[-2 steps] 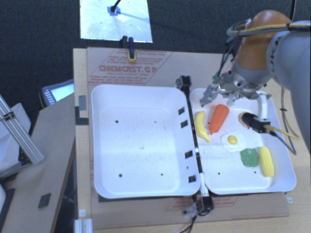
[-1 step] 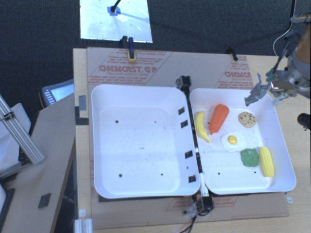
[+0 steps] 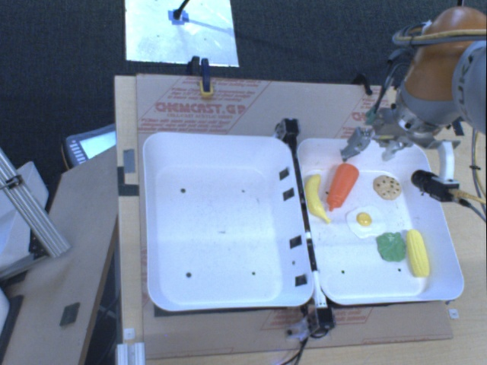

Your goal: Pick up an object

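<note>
My gripper hangs over the back edge of the right bin, open, with nothing between its fingers. Just below its left finger lies an orange carrot, tilted, with a yellow banana to its left. A round cookie sits right of the carrot, below the right finger. Nearer the front lie a fried egg, a green leafy piece and a yellow corn cob.
The left bin stands beside the right one, with a black-clipped divider between them. Both rest on a cardboard sheet. The arm's grey and orange wrist looms at the upper right.
</note>
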`<state>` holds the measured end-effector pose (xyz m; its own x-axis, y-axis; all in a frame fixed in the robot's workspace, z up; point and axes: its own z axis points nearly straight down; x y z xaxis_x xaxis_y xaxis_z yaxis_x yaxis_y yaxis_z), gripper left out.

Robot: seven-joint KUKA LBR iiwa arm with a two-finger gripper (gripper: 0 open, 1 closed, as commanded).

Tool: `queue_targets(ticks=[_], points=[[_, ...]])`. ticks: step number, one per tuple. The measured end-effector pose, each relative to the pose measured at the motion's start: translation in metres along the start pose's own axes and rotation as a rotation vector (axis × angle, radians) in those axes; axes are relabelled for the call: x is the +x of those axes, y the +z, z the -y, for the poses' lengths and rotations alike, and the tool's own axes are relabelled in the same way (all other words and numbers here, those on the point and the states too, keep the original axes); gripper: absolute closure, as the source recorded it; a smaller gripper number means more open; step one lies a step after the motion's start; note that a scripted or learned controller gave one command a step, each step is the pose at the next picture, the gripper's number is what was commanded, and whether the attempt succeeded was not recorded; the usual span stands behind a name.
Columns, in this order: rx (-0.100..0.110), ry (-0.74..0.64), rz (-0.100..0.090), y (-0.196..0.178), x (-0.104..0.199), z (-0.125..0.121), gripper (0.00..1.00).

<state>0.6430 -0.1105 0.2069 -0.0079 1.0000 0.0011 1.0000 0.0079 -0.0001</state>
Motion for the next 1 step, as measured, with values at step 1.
queue_targets(ticks=[1], points=[[0.005,0.001,0.0,0.1299,0.0271,-0.0247,0.0]])
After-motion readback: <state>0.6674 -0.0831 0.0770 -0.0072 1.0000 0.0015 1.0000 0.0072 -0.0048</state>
